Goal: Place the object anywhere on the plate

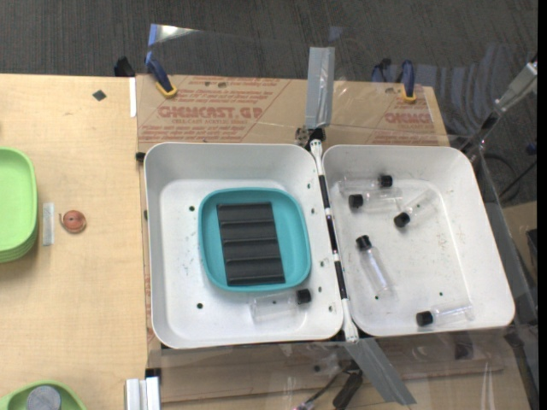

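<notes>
A teal plate (295, 229) with a black ribbed insert (249, 243) lies in the middle of the left bin (171, 254). Just off the plate's lower right corner, a clear vial (275, 309) with a black cap lies on its side on the bin floor. Several more clear vials with black caps are scattered in the right bin (479, 254): one near the centre (374, 265), one by the front edge (446, 315), and others toward the back (373, 198).
A stack of green plates (13, 203) sits at the bench's left edge, with a small reddish disc (74, 221) beside it. Cardboard (256, 109) held by clamps lies behind the bins. A green-rimmed object (38, 397) is at the bottom left corner.
</notes>
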{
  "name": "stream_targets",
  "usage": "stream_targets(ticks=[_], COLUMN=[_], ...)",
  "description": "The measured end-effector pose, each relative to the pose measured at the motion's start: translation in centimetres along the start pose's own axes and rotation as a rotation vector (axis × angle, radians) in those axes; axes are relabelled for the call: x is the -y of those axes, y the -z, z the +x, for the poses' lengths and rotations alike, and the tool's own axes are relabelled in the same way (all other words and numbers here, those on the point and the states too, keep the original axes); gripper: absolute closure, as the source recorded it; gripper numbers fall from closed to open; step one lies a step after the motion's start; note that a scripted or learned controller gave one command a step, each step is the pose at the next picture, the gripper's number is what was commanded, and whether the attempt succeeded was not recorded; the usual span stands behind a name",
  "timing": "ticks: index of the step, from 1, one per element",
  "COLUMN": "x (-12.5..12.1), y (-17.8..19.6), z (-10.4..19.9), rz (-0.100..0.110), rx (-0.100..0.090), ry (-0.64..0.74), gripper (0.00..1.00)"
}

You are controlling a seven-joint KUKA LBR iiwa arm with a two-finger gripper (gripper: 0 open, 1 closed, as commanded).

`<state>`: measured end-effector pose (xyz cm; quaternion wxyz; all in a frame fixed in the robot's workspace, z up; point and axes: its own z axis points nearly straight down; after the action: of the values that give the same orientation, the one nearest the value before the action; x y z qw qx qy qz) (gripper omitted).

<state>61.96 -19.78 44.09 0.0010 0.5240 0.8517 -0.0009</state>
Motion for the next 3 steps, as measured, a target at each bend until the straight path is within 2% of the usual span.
stream_targets(ticks=[1, 3], x=[-2.56, -2.49], y=[-0.06, -0.02], z=[-3.91, -3.97], rz=[0.001, 0.001], rx=[-0.001, 0.0], ry=[-0.123, -0.387], gripper=[0.0, 0.0])
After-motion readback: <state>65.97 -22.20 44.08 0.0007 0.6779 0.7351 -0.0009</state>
